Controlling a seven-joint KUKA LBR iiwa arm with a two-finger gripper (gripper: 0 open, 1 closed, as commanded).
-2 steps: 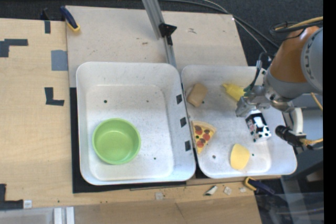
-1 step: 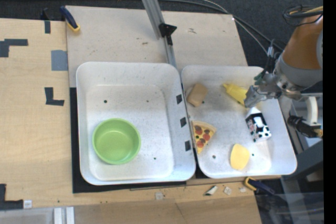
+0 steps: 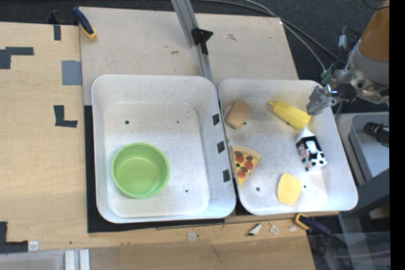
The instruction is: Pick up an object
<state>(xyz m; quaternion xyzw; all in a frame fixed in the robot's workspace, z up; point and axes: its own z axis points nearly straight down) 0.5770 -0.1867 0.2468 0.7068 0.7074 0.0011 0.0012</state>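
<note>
Five objects lie in the right bin (image 3: 329, 199): mustard bottle (image 3: 290, 114), bread (image 3: 238, 114), pizza slice (image 3: 244, 162), yellow wedge (image 3: 289, 189), and a black-and-white carton (image 3: 310, 152). The gripper (image 3: 318, 100) hangs over the bin's far right rim, just right of the bottle; whether it is spread or pressed together cannot be told. Risk: descent here may strike the rim, or nudge the rounded bottle sideways. The left bin (image 3: 101, 136) holds a green bowl (image 3: 140, 169).

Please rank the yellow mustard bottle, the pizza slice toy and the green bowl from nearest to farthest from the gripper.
From the gripper:
1. Yellow mustard bottle, right bin, just beside it.
2. Pizza slice toy, right bin's left edge.
3. Green bowl, left bin.
</note>
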